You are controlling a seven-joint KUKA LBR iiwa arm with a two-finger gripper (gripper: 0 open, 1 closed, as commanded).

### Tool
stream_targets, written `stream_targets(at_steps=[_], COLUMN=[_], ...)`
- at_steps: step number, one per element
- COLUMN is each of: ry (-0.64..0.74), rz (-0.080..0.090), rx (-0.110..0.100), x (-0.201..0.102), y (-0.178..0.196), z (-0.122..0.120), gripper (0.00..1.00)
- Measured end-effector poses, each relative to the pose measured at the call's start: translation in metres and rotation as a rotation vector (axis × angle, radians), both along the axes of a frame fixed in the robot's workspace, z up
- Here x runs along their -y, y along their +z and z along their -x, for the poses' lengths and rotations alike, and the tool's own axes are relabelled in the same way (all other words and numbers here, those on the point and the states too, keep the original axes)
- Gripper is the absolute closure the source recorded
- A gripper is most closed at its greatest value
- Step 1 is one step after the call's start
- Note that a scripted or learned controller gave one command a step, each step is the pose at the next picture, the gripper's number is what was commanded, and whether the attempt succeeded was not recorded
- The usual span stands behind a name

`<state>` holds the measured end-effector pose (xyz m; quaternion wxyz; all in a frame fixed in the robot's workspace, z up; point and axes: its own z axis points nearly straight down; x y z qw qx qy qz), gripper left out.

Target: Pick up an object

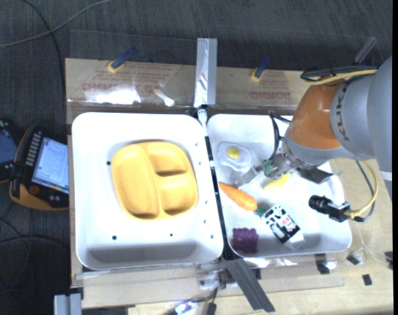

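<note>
Diagonally, carrot (237, 196), tip upper-left.

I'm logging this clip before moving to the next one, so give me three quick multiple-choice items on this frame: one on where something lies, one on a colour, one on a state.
1. Where does the yellow divided tray lie?
A. In the left bin
B. In the right bin
C. On the floor beside the bench

2. What colour is the bumpy block near the right bin's front edge?
A. Green
B. Purple
C. Red

3. How does the carrot stand relative to the gripper?
A. Lifted between the fingers
B. Lying in the bin, apart from the gripper
C. Resting on the yellow tray

Answers: 1 A, the tray sits inside the left bin. 2 B, the block is plainly purple. 3 B, the carrot lies on the bin floor, left of and below the gripper, with a gap between them.
</note>
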<state>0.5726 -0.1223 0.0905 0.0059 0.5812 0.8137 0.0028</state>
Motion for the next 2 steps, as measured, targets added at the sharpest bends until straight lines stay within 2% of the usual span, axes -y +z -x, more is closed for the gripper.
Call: stream_targets(at_steps=[1,2], ry=[0.230,-0.082], rz=[0.002,0.001], rx=[-0.012,0.000], x=[0.020,-0.010], y=[0.012,0.000], z=[0.004,0.026], gripper=[0.00,0.00])
